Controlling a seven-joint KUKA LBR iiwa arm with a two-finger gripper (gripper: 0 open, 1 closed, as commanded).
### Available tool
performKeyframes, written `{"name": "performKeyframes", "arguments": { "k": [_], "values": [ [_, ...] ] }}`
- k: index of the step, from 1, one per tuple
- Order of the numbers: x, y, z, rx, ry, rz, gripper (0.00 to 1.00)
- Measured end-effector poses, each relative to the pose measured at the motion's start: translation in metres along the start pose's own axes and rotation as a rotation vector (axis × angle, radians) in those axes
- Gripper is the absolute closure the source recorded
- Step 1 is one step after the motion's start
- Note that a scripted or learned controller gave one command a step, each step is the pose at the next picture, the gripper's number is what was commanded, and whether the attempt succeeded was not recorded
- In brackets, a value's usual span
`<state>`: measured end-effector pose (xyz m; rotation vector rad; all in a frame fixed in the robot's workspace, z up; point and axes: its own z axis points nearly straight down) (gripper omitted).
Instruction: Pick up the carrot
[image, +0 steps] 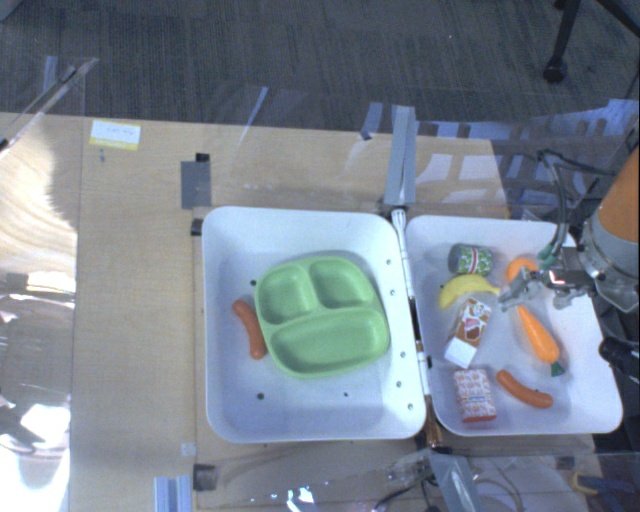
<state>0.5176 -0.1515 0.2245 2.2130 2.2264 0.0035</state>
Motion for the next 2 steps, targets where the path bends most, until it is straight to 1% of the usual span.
{"name": "performKeyframes", "arguments": {
  "k": [1, 2],
  "values": [
    [-0.047, -0.021, 0.096, 0.001, -0.001, 0.038, 0.00],
    [-0.045, -0.002, 0.137, -0.008, -0.003, 0.001, 0.00]
  ]
}}
